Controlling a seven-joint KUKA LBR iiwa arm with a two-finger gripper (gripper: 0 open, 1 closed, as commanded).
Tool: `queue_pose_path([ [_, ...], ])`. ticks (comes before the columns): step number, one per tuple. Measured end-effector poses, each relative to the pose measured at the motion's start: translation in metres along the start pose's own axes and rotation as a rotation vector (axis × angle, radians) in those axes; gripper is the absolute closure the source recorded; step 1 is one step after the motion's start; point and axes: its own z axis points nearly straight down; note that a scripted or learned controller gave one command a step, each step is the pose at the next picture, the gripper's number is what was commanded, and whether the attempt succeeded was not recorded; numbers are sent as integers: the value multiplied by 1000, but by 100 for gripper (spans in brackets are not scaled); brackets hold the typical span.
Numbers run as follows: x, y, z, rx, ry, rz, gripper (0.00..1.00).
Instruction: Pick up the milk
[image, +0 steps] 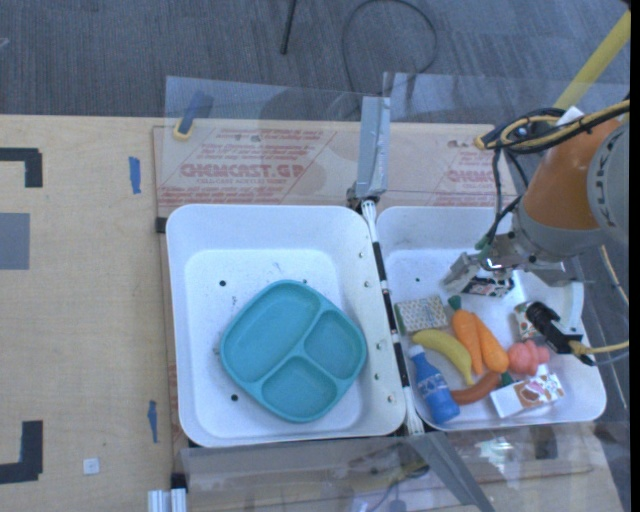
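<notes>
Bench (80, 330) is presenting as matt, pale wood. Both bins (190, 300) are showing smooth white plastic, the teal tray (292, 350) likewise smooth. Arm's orange band (570, 190) is looking glossy.

The wooden bench (80, 330) bears two white bins (190, 300).

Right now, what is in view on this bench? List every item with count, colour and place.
bins: two, white, side by side on the bench
divided plate: one, teal, left bin
sponge-like block: one, speckled tan, right bin
banana: one, yellow, right bin
carrots: two, orange, right bin
bottle: one, blue, right bin
sausage: one, orange-red, right bin
peach-like fruit: one, pink, right bin
milk: one, white carton, right bin, near corner
arm: one, grey-orange, over right bin
gripper: one, above right bin
</notes>
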Motion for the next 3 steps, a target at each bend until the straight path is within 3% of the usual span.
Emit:
queue_pose_path([
  [1,-4,6,-16,-21,-7,3,100],
  [2,-3,3,-12,-12,-4,4,0],
  [3,-29,8,-1,4,24,161,0],
])
